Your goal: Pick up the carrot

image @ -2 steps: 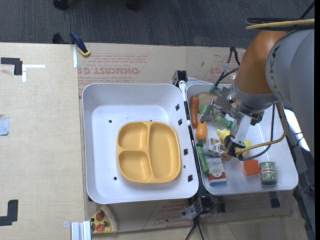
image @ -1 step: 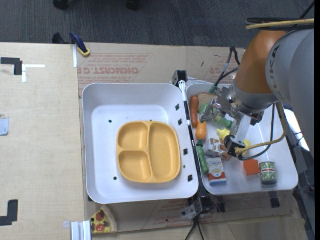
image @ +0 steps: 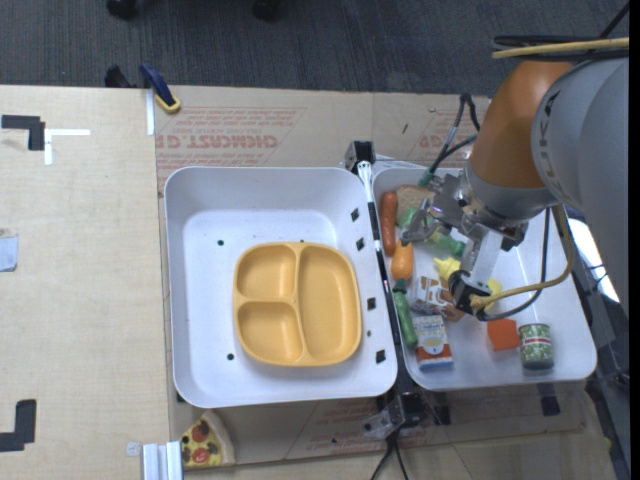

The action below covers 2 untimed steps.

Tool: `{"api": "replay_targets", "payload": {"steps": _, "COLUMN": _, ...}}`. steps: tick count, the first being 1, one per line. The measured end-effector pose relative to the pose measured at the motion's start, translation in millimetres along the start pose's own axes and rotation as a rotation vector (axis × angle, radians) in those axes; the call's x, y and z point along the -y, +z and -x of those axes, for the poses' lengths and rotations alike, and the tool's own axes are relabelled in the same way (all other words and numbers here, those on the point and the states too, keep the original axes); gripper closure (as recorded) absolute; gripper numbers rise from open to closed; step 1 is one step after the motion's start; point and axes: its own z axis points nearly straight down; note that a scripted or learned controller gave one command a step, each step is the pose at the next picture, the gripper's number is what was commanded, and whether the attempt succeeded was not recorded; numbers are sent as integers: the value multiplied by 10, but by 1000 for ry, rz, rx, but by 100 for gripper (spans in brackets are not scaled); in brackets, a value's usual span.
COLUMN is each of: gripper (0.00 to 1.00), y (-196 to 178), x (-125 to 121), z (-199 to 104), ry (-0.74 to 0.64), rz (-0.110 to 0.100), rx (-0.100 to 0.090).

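In the right bin (image: 560, 373), a short bright-orange piece that looks like the carrot (image: 402, 261) lies against the left wall. Just above it, along the same wall, lies a longer red-orange stick (image: 388, 223). My gripper (image: 425, 226) hangs low over the bin's upper left part, just right of the stick and a little above the carrot. The grey wrist and orange band (image: 515, 128) cover the bin's back. I see nothing held.
The right bin also holds a green stick (image: 402, 313), a small carton (image: 432, 336), a yellow piece (image: 447, 268), an orange block (image: 503, 334) and a green-labelled can (image: 536, 346). The left bin (image: 190, 298) holds a yellow divided plate (image: 298, 303). A cable (image: 530, 288) loops over the right bin.
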Motion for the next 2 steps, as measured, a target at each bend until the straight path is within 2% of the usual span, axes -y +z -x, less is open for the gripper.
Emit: {"api": "replay_targets", "payload": {"steps": 2, "gripper": 0, "y": 0, "x": 0, "z": 0, "ry": 0, "rz": 0, "rx": 0}}
